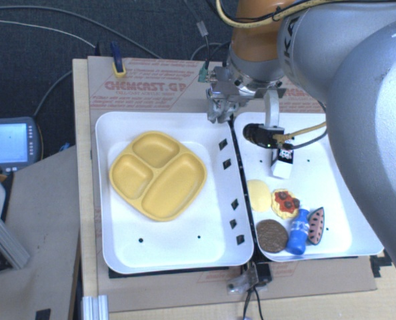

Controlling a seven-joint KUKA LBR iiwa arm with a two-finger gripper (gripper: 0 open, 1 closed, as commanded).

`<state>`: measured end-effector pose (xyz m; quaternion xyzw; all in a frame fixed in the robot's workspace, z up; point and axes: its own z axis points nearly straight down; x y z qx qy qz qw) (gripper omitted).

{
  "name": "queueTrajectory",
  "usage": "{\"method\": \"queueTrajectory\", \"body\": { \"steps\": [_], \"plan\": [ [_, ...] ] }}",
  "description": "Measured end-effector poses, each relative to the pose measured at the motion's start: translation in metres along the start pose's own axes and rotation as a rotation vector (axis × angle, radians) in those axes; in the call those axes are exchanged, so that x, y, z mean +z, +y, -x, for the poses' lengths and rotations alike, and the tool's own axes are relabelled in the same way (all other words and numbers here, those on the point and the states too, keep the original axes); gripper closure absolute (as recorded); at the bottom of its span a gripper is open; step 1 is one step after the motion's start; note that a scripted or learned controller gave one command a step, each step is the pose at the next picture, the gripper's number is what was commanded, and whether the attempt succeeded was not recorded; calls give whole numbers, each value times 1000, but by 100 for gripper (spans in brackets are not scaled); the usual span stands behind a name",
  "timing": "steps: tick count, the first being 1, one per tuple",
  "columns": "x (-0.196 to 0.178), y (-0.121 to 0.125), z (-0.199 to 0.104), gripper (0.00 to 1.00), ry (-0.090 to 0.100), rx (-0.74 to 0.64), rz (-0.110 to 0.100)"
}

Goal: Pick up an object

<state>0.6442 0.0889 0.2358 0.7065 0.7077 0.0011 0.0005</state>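
Red print on the brown board (151, 82) under the bins reads "CHEMCAST GP", partly cut off by the arm (331, 39). The arm's grey shell bears a large dark letter, seemingly a "K". The tool (219, 112) hangs above the far end of the divider between the two bins; whether it is spread or pressed together cannot be told, and nothing shows in its grip.

The left bin (118, 245) holds a yellow tray (158, 175) with three compartments. In the right bin (331, 179), the near corner gathers a pale yellow disc (258, 194), a pizza toy (285, 204), a brown cookie (272, 235), a blue bottle (297, 233) and a watermelon slice (315, 225), close together, several touching. A small white-and-black block (283, 162) lies further back, just beside a black camera unit (261, 135) hanging from the wrist. A blue clamp (117, 57) sits on the worktop's far edge; a small screen (8, 142) stands at left.
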Motion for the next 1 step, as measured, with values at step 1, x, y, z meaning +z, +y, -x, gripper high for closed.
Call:
{"method": "queueTrajectory", "body": {
  "steps": [1],
  "plan": [
    [1,0,0,0,-1,0,-2]
  ]
}}
